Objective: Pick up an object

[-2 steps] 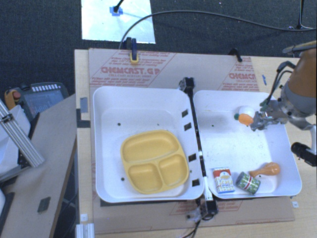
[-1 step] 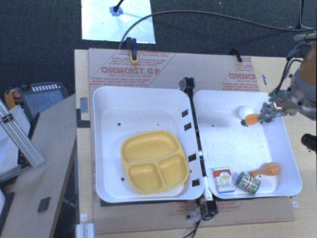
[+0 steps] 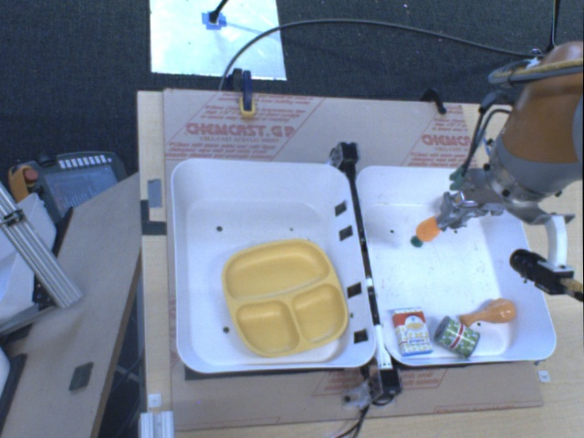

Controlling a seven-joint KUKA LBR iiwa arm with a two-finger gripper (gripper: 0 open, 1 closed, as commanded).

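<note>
Nearby, a small red-and-white carton [image 3: 412, 330], green can [image 3: 456, 336] and tan plastic drumstick [image 3: 489, 314] line the right bin's [image 3: 392, 199] front. Gripper [image 3: 450, 215] fingers pinch an orange plastic carrot [image 3: 426, 231], green tip lower-left.

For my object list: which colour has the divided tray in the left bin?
Yellow: the divided tray shows best in the camera view.

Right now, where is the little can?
In the camera view, the little can lies in the right bin, near its front edge. The small red-and-white box is on its left and an orange toy on its right.
</note>
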